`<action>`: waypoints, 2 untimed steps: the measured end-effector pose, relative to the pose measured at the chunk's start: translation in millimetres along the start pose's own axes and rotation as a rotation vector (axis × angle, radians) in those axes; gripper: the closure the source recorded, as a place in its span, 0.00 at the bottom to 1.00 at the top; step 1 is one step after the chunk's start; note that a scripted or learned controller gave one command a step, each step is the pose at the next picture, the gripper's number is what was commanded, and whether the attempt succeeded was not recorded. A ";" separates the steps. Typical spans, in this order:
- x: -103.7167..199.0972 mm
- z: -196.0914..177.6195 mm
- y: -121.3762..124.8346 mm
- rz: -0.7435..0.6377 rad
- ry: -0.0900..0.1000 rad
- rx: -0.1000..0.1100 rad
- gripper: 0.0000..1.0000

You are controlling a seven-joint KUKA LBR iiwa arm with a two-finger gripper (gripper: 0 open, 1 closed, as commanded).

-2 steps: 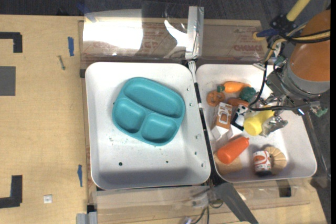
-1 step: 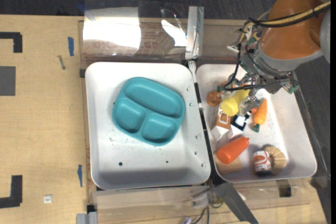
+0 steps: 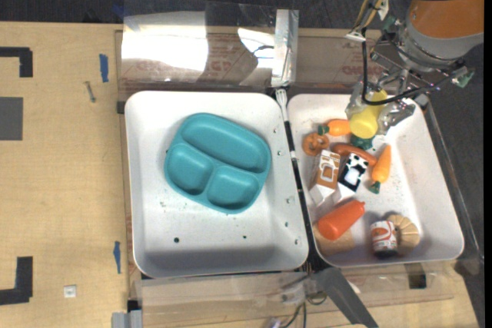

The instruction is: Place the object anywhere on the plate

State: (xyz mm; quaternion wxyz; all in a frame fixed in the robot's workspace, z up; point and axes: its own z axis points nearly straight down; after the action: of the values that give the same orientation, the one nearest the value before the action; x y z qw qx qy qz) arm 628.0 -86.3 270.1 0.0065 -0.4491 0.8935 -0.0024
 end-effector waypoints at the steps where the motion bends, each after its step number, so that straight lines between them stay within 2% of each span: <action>1: -50.0 47.0 80.9 -0.060 0.004 -0.012 1.00; 2: 32.4 8.1 69.3 -0.118 0.006 -0.003 1.00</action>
State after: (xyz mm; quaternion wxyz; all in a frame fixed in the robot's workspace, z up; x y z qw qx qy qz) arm 553.1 -71.0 260.9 0.0032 -0.5009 0.8655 -0.0027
